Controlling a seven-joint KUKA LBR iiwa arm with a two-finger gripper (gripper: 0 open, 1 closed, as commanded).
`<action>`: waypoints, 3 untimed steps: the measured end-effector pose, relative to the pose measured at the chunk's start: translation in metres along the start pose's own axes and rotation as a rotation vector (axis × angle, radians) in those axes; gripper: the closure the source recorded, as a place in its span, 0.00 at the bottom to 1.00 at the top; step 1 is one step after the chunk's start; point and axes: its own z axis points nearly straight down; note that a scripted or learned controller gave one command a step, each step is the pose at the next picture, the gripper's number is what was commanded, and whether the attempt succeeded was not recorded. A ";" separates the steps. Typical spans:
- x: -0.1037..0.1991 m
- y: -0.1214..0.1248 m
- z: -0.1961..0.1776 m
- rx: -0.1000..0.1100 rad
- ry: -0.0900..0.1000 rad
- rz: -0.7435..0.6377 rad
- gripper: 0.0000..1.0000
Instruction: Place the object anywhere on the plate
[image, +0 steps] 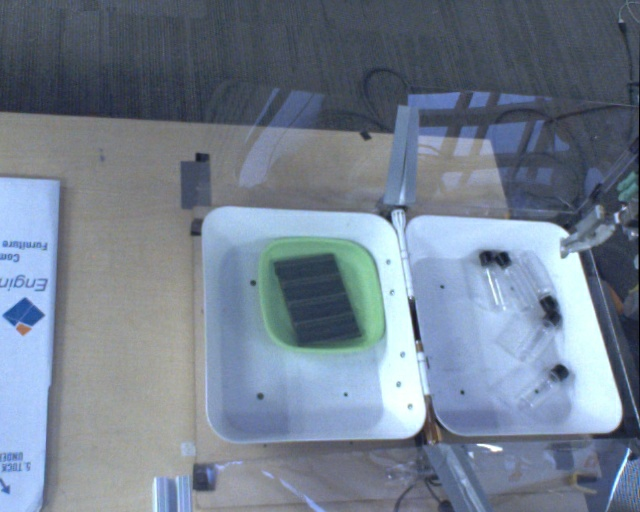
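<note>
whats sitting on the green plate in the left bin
A dark grey ribbed rectangular block lies on the square green plate, slightly tilted, inside the left white bin. The plate's centre beneath the block is covered, so anything under it cannot be seen.

A white sheet (22, 330) at the left is cut off by the edge, its print only partly legible; the clear vials (520, 315) in the right bin (590, 400) are see-through, so their outlines blur into the white floor and their count is hard to tell beyond three black caps; the dark ridged block (317, 298) hides the middle of the green plate (372, 300); a pale metal piece (598, 228) at the right edge is cut off and unclear.
</note>
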 end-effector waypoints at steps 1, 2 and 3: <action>-0.003 -0.034 -0.011 0.001 0.000 -0.185 0.00; -0.015 -0.039 0.033 0.002 0.001 -0.423 0.00; -0.015 -0.039 -0.027 -0.001 -0.001 0.011 0.00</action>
